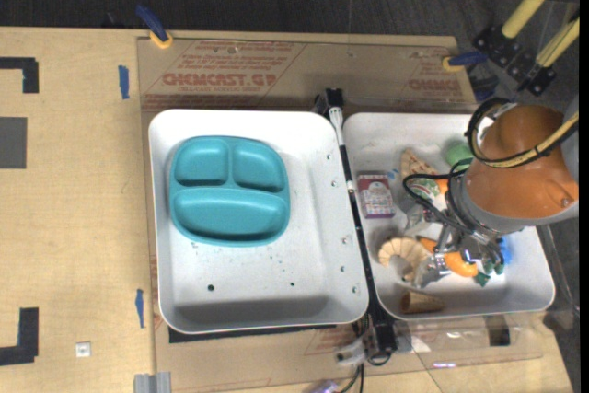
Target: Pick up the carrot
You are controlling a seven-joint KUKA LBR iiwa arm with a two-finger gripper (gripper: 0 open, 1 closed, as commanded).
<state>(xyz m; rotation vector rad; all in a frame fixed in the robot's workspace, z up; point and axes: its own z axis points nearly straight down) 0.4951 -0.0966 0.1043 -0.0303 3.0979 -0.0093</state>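
A grey arm with an orange band reaches in from the right of the frame and hangs low over the right-hand white bin, its gripper down among a scatter of small play-food pieces in the lower middle of that bin. The carrot, a small orange piece, lies on the bin floor at the gripper's tip, in the lower right of the frame, touching or just beside the metal of the tool. How far the pincer is spread, and whether it has the carrot, cannot be told from this angle, since cables and the wrist crowd the spot. Just left of the tool lie a pale tan piece and, above it, a small dark red packet near the bin's left wall. A green item peeks out beside the orange band, toward the upper part of the bin. In the left-hand white bin, a teal divided tray sits flat in the upper left portion.
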